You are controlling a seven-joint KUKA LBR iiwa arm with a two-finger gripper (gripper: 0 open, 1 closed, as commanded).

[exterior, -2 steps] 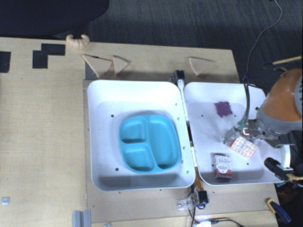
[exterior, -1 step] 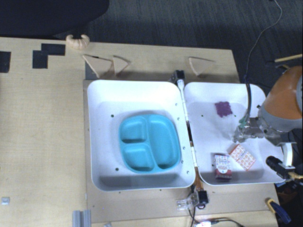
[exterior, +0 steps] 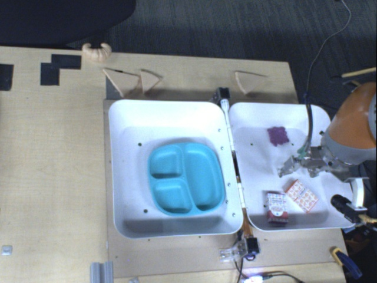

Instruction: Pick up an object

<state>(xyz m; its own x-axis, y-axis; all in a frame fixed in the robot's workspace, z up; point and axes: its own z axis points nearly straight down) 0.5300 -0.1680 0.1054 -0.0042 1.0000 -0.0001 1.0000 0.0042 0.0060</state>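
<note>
Two white bins sit on my desk [exterior: 59, 175]; my jaws [exterior: 288, 167] hang over the right bin [exterior: 259, 122], between purple block [exterior: 278, 135] and patterned packet [exterior: 301, 196], their spread I cannot tell

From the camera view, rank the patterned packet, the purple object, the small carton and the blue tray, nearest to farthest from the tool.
From the tool in the right bin:
1. Patterned packet, just below it toward the bin's front.
2. Purple object behind it and the small carton at the front wall: too close to call.
3. Blue tray, well off in the left bin.
</note>
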